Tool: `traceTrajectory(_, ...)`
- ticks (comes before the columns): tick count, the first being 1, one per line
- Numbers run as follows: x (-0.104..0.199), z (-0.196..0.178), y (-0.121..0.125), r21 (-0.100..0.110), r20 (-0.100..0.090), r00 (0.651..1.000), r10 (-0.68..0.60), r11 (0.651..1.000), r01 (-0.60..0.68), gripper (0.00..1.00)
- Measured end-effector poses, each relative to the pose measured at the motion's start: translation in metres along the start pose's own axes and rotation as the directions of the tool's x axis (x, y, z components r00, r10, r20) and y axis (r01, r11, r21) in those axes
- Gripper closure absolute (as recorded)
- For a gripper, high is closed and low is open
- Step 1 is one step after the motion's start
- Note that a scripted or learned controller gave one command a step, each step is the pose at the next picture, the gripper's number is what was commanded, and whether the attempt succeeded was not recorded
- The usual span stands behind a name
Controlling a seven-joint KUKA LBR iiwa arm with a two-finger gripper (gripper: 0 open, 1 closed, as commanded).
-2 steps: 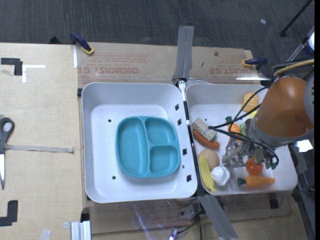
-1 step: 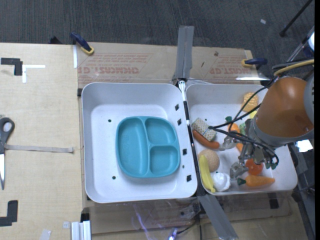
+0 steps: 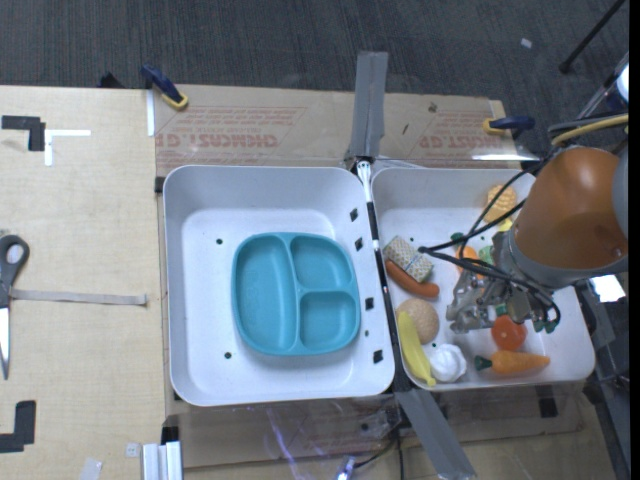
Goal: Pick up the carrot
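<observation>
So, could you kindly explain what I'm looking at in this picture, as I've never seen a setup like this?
This is one camera fixed above a bench, looking down at a slant. The grey and orange shape on the right is a robot arm; its hand hangs over the right white bin. I can't tell whether that hand grips anything. That bin holds toy food: a carrot, a tomato, a banana, a sausage and a few more pieces. The left white bin holds a blue divided plate. Scissors lie on the bench at far left.
</observation>
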State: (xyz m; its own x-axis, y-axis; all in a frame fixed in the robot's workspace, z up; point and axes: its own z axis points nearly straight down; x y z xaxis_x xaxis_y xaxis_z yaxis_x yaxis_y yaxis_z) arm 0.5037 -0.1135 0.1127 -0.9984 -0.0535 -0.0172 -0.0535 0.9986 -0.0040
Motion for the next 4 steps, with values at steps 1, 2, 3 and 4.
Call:
traceTrajectory(1,0.0,0.0,0.0,0.0,0.0,1.0,0.001,1.0,-0.001,0.0)
traceTrajectory(2,-0.004,-0.01,0.0,0.002,0.007,1.0,-0.002,1.0,0.002,1.0)
traceTrajectory(3,-0.003,-0.01,0.0,0.002,0.007,1.0,-0.002,1.0,0.002,0.0)
traceTrajectory(4,-0.018,0.021,-0.031,0.003,-0.014,0.921,0.39,0.921,-0.39,0.0)
